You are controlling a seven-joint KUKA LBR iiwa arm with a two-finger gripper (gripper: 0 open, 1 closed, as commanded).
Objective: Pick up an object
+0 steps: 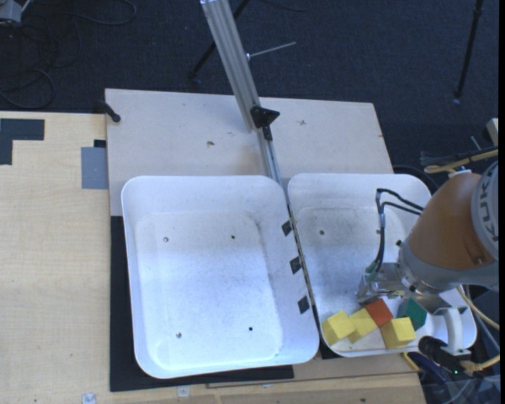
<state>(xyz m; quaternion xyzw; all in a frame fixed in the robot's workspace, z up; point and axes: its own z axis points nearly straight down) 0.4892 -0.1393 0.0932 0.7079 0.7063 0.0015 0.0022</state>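
In the near right corner of the right bin (345, 194) I have a small cluster of blocks. Two yellow blocks sit there: one (340, 325) close to the near rim, nearer the divider between the bins, the other (398, 332) further right. A red block (378, 313) lies between them, and a green block (415, 312) just beyond it on the right. The left bin (206, 268) is beside it.

My gripper (377, 291) hangs just above the red block, at the far side of the cluster. The wrist hides its tips, so I cannot tell whether it is spread or closed, and I see nothing held in it.

I judge these blocks to be light, stiff and not fragile, probably wood or hard plastic with smooth faces that could slip under a poor pinch. Flat opposite faces are the places to grip. They lie crowded and turned at odd angles, so fingers may land on a corner or on two blocks at once. The left yellow block looks the easiest target to me, since it has bare floor on its divider side.
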